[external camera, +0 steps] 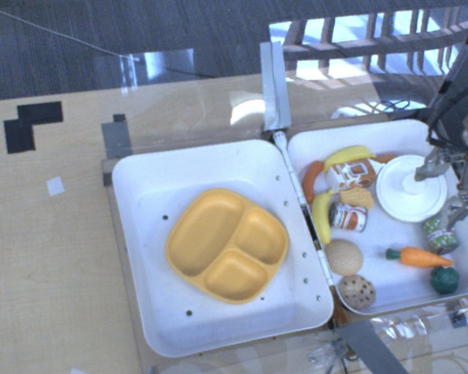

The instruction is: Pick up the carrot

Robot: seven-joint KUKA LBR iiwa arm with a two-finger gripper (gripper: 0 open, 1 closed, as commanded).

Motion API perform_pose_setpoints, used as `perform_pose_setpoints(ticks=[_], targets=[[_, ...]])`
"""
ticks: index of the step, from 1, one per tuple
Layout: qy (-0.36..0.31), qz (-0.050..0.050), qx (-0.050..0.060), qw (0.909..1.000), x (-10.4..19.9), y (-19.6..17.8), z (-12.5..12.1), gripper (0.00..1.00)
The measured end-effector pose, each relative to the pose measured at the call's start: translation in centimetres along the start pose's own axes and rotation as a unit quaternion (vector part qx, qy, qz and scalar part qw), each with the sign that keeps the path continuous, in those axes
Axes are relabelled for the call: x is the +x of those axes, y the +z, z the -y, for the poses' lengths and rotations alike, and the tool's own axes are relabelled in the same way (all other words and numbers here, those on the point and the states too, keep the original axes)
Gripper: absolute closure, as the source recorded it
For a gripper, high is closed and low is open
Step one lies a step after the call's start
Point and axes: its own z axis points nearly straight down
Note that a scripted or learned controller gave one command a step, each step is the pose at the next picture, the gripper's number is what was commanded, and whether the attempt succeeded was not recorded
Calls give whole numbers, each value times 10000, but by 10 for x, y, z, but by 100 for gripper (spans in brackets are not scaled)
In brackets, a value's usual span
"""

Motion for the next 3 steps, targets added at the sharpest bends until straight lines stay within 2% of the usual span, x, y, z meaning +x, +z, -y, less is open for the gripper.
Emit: perform_pose_setpoints(ticks=[1,2,3], targets=[[169,-44,-26,9998,31,124,-54,0],[154,3,-12,9999,27,112,-53,100],[886,42,1,9961,7,19,-47,100]])
